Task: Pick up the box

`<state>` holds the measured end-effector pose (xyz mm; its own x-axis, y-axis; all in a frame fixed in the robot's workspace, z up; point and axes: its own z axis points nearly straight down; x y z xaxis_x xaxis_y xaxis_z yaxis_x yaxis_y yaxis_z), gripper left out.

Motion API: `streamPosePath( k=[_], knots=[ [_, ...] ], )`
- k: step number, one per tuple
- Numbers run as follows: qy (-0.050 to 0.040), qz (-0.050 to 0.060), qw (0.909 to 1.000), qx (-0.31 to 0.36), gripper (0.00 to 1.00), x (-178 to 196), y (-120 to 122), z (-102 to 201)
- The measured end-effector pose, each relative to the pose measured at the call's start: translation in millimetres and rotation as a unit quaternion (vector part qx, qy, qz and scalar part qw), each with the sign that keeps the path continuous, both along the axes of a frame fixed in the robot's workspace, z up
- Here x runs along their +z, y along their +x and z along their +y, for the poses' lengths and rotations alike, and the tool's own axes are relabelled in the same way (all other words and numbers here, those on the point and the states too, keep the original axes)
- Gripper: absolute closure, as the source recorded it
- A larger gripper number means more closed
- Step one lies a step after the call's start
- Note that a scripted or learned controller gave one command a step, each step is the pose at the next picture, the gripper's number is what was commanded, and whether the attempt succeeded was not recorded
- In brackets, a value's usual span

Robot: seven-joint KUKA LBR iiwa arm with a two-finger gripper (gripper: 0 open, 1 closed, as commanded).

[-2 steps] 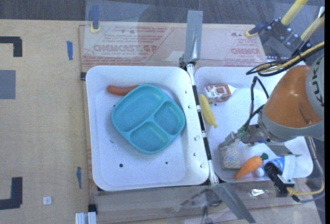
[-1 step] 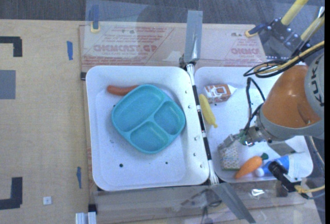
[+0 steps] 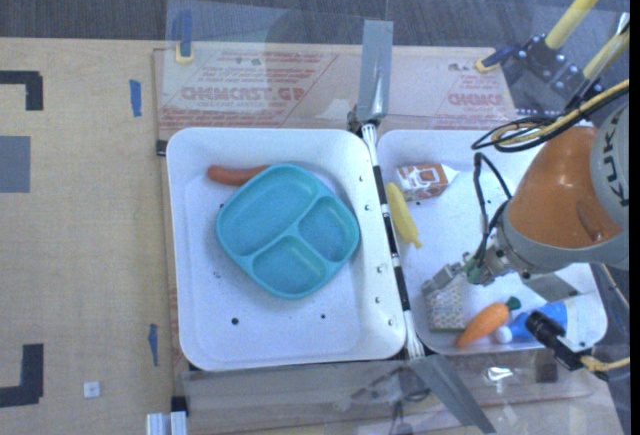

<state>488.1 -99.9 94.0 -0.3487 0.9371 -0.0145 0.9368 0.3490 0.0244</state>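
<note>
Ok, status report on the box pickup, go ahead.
Gripper low in right bin, over the speckled item. Box untouched at bin's far end. Banana lies beside the box, carrot near the gripper.

2 bins sit side by side on the desk. In the left bin lies a tray, with a sausage behind it, partly under its rim. In the right bin, the box is at the back, a banana by the left wall. At the front, a carrot lies between a sponge and a tube. The pincer is just behind the sponge.
</note>
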Motion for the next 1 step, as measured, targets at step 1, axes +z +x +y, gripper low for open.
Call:
streamPosePath(
  k=[1],
  knots=[
    [-0.0012, 0.000, 0.9984, 0.057, 0.00, 0.0, 0.4, 0.9]
  ],
)
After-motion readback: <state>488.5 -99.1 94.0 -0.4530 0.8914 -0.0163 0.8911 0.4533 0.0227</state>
